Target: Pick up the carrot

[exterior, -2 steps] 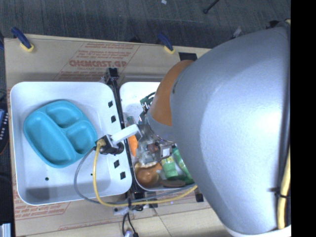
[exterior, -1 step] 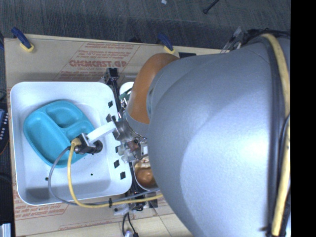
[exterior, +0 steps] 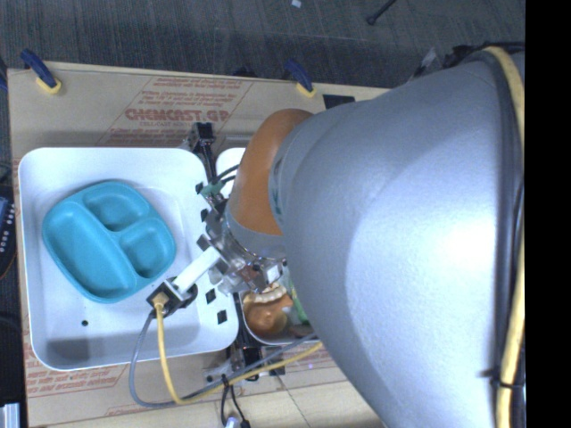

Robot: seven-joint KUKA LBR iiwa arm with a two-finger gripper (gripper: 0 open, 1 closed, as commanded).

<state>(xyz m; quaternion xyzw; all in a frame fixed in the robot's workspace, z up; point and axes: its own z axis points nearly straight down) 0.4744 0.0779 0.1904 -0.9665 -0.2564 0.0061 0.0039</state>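
Observation:
My grey arm with its orange band (exterior: 259,176) reaches in from the right and covers nearly the whole right bin (exterior: 230,161). The gripper (exterior: 257,283) hangs low over that bin's near left corner, its wrist hardware pointing down. Right under it lies a brown and tan rounded object (exterior: 268,310), partly hidden, and I cannot tell what it is. Something green (exterior: 299,312) peeks out beside it at the arm's edge.
The left bin (exterior: 36,328) holds a blue divided plate (exterior: 107,239) on its left half. A white and black bracket with a yellow cable (exterior: 163,355) sticks out from the wrist over the left bin's near right corner. Blue clamps (exterior: 40,69) hold the cardboard at the back.

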